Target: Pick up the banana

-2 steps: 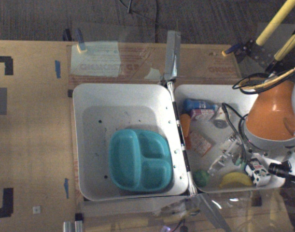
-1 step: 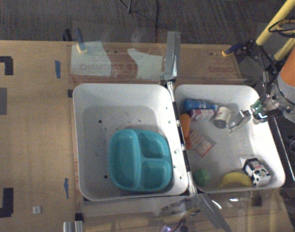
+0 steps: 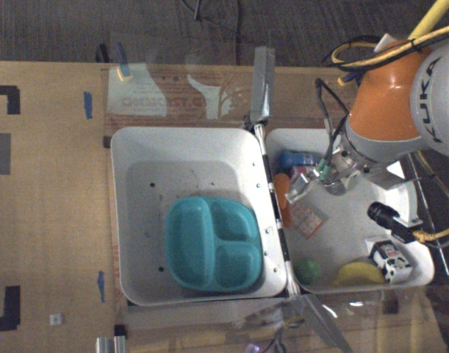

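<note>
Banana [image 3: 358, 273] lies flat, long axis left-right.

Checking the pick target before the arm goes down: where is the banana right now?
The banana lies in the right bin, near its front edge, between a green ball and a small black-and-white box.

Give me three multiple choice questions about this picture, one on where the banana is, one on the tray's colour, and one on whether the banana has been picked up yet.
1. Where does the banana lie?
A. Right bin, near front wall
B. Left bin, on the tray
C. On the bench

2. What colour is the divided tray?
A. Red
B. Teal
C. Black

3. What state is the banana in?
A. Hanging under the arm
B. Resting on the tray
C. Lying on the bin floor

Answers: 1 A, it sits by the right bin front wall, beside a green ball. 2 B, the tray is teal. 3 C, the gripper is apart from it, farther back in the bin.
</note>
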`<state>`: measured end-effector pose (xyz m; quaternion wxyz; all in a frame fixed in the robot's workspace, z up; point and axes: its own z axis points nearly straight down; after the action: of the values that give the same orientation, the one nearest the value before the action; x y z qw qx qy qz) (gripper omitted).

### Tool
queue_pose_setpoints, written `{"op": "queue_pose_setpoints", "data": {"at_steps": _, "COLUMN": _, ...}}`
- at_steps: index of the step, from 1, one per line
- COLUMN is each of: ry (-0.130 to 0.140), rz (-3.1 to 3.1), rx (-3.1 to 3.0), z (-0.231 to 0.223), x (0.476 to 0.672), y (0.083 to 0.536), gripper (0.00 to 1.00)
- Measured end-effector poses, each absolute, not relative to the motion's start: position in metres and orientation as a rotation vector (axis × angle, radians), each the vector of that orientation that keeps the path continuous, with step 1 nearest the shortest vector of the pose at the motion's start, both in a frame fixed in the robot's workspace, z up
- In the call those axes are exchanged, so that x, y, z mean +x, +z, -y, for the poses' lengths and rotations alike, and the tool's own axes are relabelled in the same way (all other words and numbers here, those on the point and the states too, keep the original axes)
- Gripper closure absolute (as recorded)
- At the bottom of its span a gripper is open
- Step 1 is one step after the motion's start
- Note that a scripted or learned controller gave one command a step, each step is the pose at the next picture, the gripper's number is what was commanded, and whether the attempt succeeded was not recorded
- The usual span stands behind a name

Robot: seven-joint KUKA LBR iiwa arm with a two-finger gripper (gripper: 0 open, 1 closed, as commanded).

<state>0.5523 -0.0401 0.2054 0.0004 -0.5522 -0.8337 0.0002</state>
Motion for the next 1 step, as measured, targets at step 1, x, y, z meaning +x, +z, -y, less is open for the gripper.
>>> {"op": "queue_pose_setpoints", "data": {"at_steps": 1, "ry": 0.0, "rz": 2.653, "rx": -1.683, "z": 0.082, "x": 0.5052, "y": 0.1844, "gripper": 0.0}}
